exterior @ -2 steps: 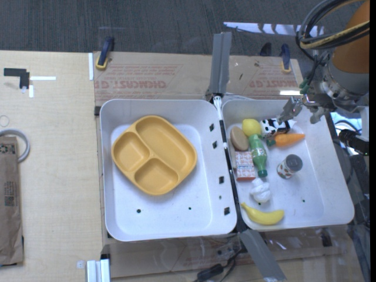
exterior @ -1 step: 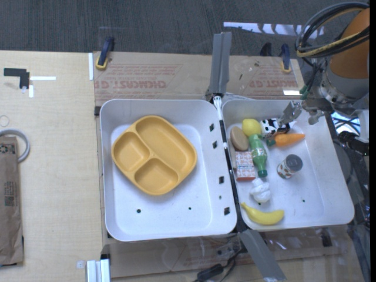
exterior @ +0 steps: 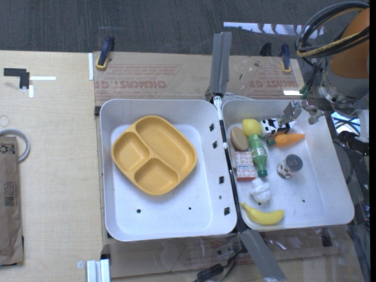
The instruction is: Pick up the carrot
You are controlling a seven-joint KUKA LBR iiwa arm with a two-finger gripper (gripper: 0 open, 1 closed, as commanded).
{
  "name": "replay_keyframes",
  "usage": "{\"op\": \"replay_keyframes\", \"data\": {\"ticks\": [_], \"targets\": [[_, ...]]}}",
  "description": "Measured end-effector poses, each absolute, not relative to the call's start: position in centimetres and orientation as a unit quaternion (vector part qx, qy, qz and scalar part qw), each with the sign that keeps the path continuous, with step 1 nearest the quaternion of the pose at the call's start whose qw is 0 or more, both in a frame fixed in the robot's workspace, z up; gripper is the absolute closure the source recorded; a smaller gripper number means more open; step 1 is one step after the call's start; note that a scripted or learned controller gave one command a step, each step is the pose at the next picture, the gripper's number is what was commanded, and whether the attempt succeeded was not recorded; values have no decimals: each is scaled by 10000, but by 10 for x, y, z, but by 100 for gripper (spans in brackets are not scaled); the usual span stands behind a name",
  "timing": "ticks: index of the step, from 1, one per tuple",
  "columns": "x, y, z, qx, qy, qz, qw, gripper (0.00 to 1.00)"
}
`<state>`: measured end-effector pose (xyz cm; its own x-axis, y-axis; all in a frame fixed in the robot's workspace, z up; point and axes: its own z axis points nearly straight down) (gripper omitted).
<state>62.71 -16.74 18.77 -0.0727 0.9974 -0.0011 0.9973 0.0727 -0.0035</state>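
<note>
Your end effector [exterior: 289, 114] hangs over the far part of the right-hand shallow white plastic bin [exterior: 329, 175], just beyond the small orange toy carrot [exterior: 286, 138]; whether it is spread or pressed together I cannot tell from this slanted view, and nothing shows pinched in it. The carrot lies on its side on the bin floor, long axis running left to right, its left end touching or nearly touching a black-and-white patterned toy [exterior: 269, 126].

Expect it to be light, stiff and smooth, likely hollow plastic, so it may roll or squirt out. Take it across the thicker middle, closing from the near and far sides.

Close on its left stand a green plastic bottle [exterior: 258, 154] and a round yellow lemon [exterior: 251, 126]; a small round tin [exterior: 289, 166] sits just nearer.
</note>
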Motion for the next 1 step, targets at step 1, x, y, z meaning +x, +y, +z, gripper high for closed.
{"op": "replay_keyframes", "data": {"ticks": [1], "targets": [[624,-205,220,-7166,-6975,12,-4,0]]}}
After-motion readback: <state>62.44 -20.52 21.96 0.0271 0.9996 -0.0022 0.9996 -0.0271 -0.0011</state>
